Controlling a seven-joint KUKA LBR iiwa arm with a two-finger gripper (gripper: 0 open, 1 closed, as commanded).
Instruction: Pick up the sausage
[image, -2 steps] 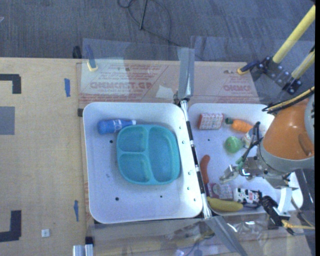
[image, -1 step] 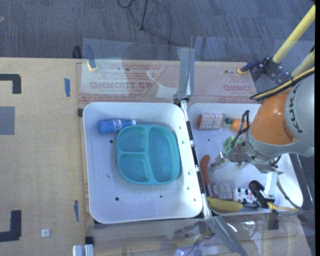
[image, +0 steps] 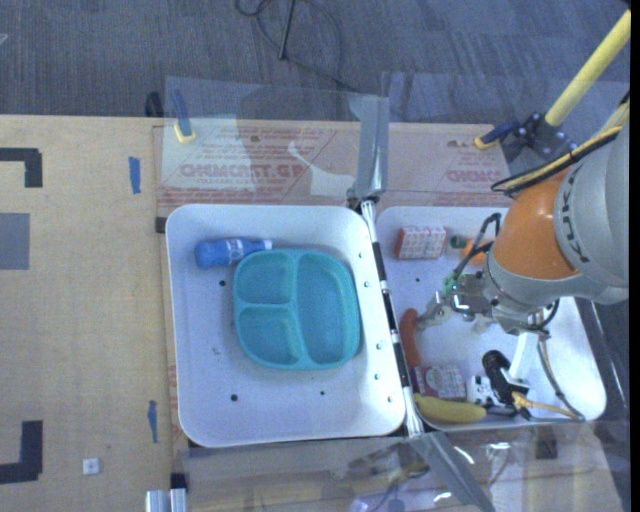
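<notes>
Sausage (image: 408, 340): reddish-brown, slim, lying lengthwise against the left wall of the right bin (image: 428, 278), in its near-left part, long axis running near to far. It looks light, probably a toy or a soft piece, smooth-skinned and rounded, so likely slippery and prone to rolling or squirting out under a pinch. Best hold, I'd say, is across the middle of its length, closing left-right over the narrow width. The snag is that the bin wall sits right beside it on the left, leaving little room on that side, so nudging it or gripping toward the freer far end may work better. Just near of it lies a small red-and-white packet (image: 445, 380), close to touching. A yellow banana (image: 450, 408) lies across the near edge of the same bin, a bit beyond the sausage's near end. The gripper (image: 440, 308) hangs low just right of the sausage's far end, beside it and not over it. Whether it is spread or clenched I can't make out from here, and nothing shows held in it. Behind it rises the grey arm with its orange band (image: 530, 245). At the far side of the bin sits a small red-and-white box (image: 420, 241), well apart. The left bin (image: 200, 350) holds a teal divided plate (image: 297, 307) and a blue bottle (image: 228, 250), neither one in the way.
</notes>
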